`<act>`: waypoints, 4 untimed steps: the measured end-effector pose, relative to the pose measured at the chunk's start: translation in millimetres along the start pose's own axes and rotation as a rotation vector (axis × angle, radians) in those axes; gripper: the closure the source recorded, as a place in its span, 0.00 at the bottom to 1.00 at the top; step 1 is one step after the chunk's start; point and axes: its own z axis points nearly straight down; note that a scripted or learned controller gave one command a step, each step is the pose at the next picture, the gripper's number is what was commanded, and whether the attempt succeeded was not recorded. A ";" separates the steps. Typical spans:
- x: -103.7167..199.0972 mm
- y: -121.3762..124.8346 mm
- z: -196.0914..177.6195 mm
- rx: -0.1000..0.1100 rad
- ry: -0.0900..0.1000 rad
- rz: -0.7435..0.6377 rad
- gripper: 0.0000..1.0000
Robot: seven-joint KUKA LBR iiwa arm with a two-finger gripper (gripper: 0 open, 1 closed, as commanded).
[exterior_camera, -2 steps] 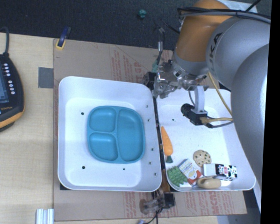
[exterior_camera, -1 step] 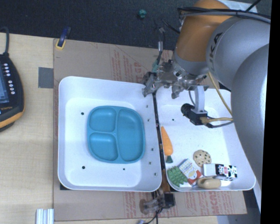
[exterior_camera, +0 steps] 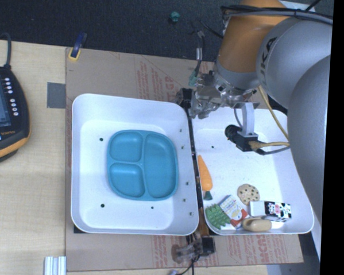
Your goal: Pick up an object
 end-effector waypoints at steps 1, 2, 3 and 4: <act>0.0 -0.1 0.1 0.000 0.000 0.000 0.00; -1.0 0.0 -10.1 0.002 0.000 -0.002 1.00; 62.1 1.8 -7.4 -0.006 0.001 0.001 1.00; -32.8 -13.3 -12.4 -0.003 0.001 0.006 1.00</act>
